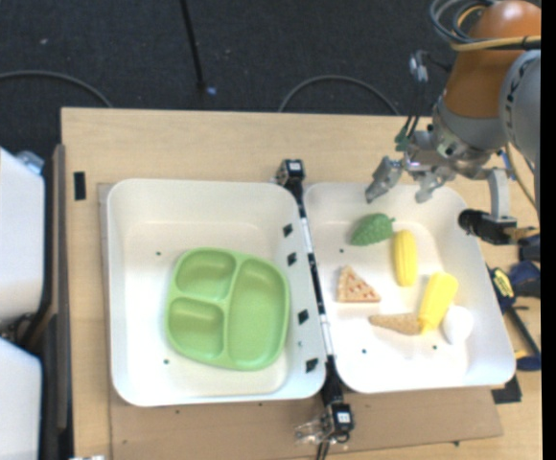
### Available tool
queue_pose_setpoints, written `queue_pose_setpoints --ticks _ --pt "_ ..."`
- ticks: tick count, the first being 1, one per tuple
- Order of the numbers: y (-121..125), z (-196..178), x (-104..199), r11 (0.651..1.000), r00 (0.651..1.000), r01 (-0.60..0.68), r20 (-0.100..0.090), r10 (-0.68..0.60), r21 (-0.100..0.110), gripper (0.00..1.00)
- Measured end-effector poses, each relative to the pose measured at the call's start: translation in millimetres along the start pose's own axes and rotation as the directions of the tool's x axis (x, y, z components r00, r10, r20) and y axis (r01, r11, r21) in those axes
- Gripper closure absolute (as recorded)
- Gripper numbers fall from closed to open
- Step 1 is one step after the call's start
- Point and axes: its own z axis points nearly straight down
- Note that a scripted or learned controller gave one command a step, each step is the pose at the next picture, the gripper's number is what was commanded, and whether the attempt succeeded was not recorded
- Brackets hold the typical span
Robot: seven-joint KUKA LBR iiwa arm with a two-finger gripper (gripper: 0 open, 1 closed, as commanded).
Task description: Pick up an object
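Note:
My gripper (402, 186) hangs open over the back edge of the right bin (355, 372), with nothing between its fingers. Just below it and a little to the left lies a green leafy toy (372, 229). A yellow corn cob (405, 257) lies to that toy's right. Further forward are a pizza slice (357, 287), a tan wedge (397, 324), a yellow block (437, 299) and a white ball (458, 325).
The left bin (139, 209) holds a green divided plate (229, 308). A black divider with clips (307, 276) runs between the bins. White boxes (10, 247) stand off the bench's left side.

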Motion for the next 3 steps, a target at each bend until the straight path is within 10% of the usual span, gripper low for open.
queue_pose_setpoints --ticks 2,3 --pt "7.0 102.1 8.1 1.0 1.0 0.002 -0.001 -0.002 0.001 0.0" --pt "9.1 86.6 6.9 1.0 1.0 0.003 0.0 -0.003 -0.006 1.0"
